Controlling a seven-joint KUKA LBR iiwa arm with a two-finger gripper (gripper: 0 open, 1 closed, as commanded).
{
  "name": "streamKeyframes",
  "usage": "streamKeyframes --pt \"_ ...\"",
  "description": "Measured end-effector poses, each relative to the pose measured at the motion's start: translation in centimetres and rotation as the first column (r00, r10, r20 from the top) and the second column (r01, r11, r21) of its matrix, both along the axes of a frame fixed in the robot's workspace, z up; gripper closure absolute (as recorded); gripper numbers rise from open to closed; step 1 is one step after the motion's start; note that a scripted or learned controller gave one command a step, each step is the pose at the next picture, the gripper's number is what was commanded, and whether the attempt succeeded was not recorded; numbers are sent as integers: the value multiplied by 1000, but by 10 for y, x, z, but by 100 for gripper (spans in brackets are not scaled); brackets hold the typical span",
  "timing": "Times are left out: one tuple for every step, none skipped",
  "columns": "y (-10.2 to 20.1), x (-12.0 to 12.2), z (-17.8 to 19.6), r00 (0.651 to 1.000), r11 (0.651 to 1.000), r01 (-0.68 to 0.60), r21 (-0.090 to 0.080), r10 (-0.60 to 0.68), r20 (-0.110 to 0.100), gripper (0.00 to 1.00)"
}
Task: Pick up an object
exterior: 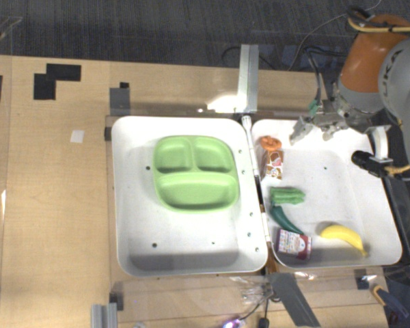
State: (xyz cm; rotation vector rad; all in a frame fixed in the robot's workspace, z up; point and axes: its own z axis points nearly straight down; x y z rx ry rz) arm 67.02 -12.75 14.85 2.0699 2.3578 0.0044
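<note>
My gripper (313, 127) hovers over the back edge of the right bin (342, 173), its fingers spread open with nothing between them. In that bin lie an orange-topped snack packet (272, 157) at the back left, a green pepper-like object (287, 197) with a dark green stem piece (284, 219) below it, a maroon cup (292, 243) at the front, and a yellow banana (343, 237) at the front right. All these objects sit apart from the gripper, toward the bin's left and front.
The left bin (133, 238) holds a green divided plate (194, 172). A metal post (249, 80) stands behind the wall between the bins. The arm's orange band (369, 63) and cables occupy the back right.
</note>
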Motion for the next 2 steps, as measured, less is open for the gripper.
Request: streamKeyframes --pt "30 -32 -32 998 999 -48 -11 48 43 0" --pt "9 -48 -58 999 999 45 -1 -45 9 0"
